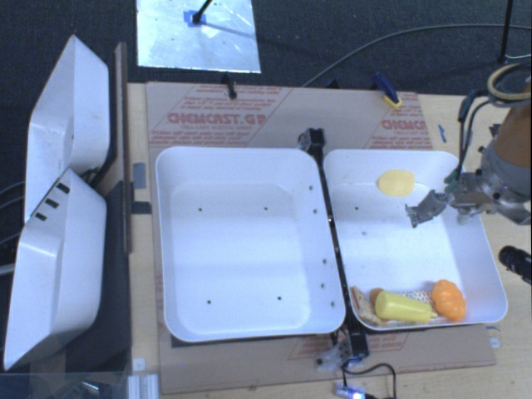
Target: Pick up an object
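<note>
Your claw [420,212] is hovering over the right bin [482,256]; can't tell its state. The pale yellow, smooth rounded disc [396,183] is lying near the claw's 11 o'clock, apart. At the bin's 6 o'clock, a glossy yellow cylinder [402,307] is touching a ridged orange lump [449,298].

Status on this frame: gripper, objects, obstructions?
Gripper over right bin, nothing between fingers. Pale yellow object just beside it. Nothing blocking.
</note>
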Robot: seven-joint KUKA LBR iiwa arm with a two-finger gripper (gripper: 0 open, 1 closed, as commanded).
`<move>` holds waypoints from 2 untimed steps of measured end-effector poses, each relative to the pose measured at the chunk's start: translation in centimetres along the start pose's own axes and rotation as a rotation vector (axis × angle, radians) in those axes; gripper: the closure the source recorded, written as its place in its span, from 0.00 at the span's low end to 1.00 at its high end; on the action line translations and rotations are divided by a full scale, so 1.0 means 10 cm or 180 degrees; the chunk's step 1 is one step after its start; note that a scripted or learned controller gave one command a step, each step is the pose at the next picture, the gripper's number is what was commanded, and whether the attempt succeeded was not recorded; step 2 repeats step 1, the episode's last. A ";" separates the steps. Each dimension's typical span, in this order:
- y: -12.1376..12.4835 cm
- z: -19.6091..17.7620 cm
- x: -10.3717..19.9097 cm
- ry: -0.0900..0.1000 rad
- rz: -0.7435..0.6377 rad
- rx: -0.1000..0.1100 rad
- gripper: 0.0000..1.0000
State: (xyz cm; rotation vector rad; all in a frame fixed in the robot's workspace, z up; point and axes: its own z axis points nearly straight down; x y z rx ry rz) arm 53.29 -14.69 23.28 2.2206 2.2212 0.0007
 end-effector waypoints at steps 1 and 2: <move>-0.19 0.30 -0.54 -0.0001 0.0015 0.0008 0.00; -0.19 0.30 -0.54 -0.0001 0.0015 0.0008 0.00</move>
